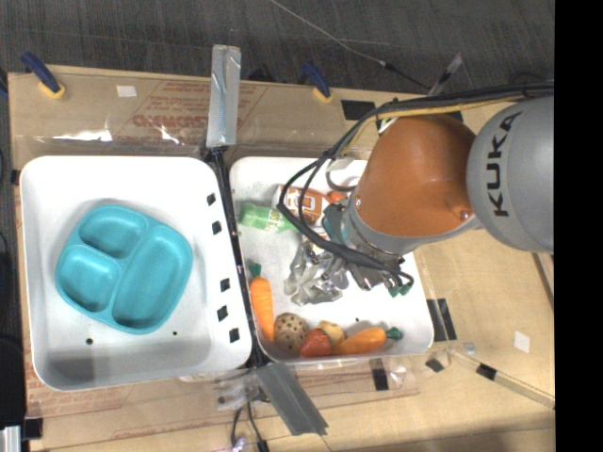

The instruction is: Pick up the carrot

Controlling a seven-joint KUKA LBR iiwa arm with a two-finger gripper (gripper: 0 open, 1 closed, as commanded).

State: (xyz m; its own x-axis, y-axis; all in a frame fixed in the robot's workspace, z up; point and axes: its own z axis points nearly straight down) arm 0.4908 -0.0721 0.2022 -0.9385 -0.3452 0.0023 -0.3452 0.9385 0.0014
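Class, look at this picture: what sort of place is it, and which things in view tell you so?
Most likely a robotics lab bench set up for grasping trials. A grey industrial arm with an orange band reaches over two shallow white plastic bins, one holding toy food, including an orange plastic carrot, the other a teal divided plastic tray.

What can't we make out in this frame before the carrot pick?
- Pincer: blurred metal, so open or shut is unreadable in the camera view.
- Orange-and-white packet: mostly covered by cables and the orange band; label unreadable.
- Right bin: the arm hides its right part.
- Two carrots, one by the left wall, one along the front: target undetermined.
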